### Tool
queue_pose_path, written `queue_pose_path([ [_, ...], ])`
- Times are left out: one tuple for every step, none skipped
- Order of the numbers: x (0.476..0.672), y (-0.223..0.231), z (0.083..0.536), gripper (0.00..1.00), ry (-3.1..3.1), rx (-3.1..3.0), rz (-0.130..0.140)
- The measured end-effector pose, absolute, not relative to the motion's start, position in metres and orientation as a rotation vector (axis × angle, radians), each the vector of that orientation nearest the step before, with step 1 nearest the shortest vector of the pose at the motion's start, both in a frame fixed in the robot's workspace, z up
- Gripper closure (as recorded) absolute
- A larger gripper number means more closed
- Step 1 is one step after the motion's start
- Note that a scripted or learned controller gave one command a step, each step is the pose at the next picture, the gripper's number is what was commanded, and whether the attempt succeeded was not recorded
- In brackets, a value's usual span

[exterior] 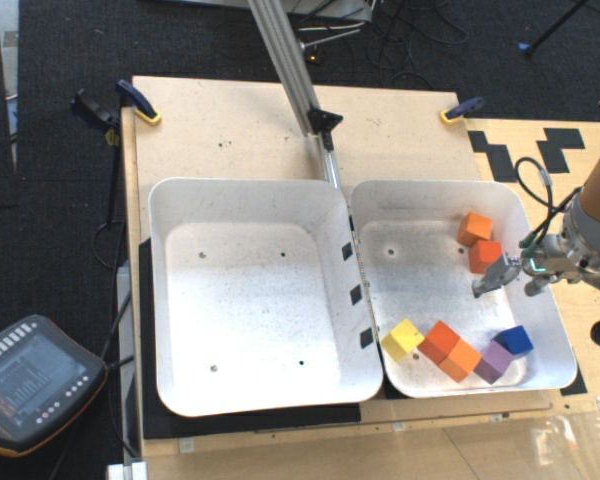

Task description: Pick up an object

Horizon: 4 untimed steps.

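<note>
**A:** Where is the gripper, and what is it doing?

**B:** The gripper point(502, 276) reaches in from the right, over the right bin point(420, 203). It sits just beside a red-orange block point(485, 255), at that block's lower right. Whether the two touch, I cannot tell. Nothing is visibly between the fingers, and whether they are apart or together I cannot tell either.

**A:** So which step is this?

**B:** I judge it the approach, before any grasp. The next move calls for centring the fingers over one block and lowering squarely around it.

**A:** What else lies nearby?

**B:** An orange block point(475, 228) sits just above the red-orange one. Along the bin's lower edge lie a yellow block point(403, 338), a red block point(441, 340) touching another orange block point(461, 360), then a purple block point(494, 361) and a blue block point(516, 340). The left bin point(170, 268) is beside it.

**A:** Any readable writing?

**B:** None. A handheld pendant point(30, 383) at lower left has a screen, but its text is too small to read.
</note>
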State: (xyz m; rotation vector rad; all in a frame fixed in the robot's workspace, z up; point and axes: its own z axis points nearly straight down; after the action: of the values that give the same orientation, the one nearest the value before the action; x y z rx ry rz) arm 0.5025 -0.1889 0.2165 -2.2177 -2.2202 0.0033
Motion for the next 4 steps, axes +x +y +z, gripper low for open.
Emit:
queue_pose_path([
  [0.503, -0.189, 0.219, 0.0, -2.222, -2.221, 0.0],
  [0.505, -0.186, 0.175, 0.0, -2.219, -2.219, 0.003],
  [0.513, -0.184, 0.115, 0.0, -2.218, -2.218, 0.003],
  [0.513, -0.183, 0.094, 0.0, -2.221, -2.221, 0.002],
])
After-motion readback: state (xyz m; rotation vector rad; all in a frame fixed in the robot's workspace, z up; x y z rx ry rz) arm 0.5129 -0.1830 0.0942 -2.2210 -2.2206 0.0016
